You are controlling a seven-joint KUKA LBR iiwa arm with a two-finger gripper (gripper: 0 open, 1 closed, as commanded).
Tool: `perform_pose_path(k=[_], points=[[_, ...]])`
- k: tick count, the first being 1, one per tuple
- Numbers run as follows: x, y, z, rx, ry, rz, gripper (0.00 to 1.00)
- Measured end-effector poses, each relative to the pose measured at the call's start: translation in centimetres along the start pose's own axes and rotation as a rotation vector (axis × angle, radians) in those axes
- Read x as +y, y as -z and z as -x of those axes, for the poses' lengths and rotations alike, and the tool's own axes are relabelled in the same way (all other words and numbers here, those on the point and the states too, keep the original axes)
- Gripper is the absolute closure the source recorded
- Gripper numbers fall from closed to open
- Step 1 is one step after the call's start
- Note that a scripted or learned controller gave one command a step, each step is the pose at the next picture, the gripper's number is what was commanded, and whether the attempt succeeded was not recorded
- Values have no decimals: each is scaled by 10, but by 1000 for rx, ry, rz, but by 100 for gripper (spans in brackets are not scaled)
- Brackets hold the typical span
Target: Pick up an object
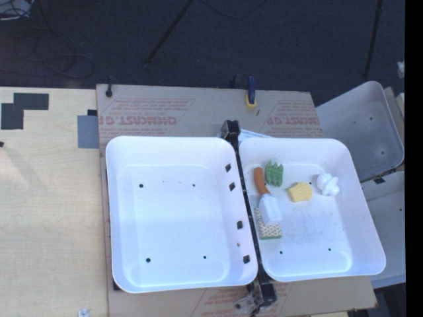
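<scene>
The right bin [344,259] holds several small objects near its left and upper part. An orange sausage-shaped piece [261,180] lies next to a green ridged block [274,173]. A yellow wedge [300,191] sits to the right of them, and a white knobbly piece [327,185] lies further right. Below the sausage a white cylinder [269,209] rests against a tan waffle-patterned piece [270,230].
The left bin [172,269] stands beside the right one, joined by black clips along the shared rim. Both rest on a cardboard sheet [165,114] on the wooden bench. A grey metal plate [363,124] stands at the far right. A blue and yellow clamp [250,92] grips the cardboard's back edge.
</scene>
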State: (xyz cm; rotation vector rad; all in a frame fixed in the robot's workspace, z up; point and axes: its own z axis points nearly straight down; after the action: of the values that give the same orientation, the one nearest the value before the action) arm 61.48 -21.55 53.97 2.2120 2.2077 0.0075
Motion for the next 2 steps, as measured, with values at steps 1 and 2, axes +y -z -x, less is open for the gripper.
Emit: perform_pose_path(k=[1,2], points=[[3,-2,-4,8,8,-20,100],[-95,-24,-61,12,5,-22,100]])
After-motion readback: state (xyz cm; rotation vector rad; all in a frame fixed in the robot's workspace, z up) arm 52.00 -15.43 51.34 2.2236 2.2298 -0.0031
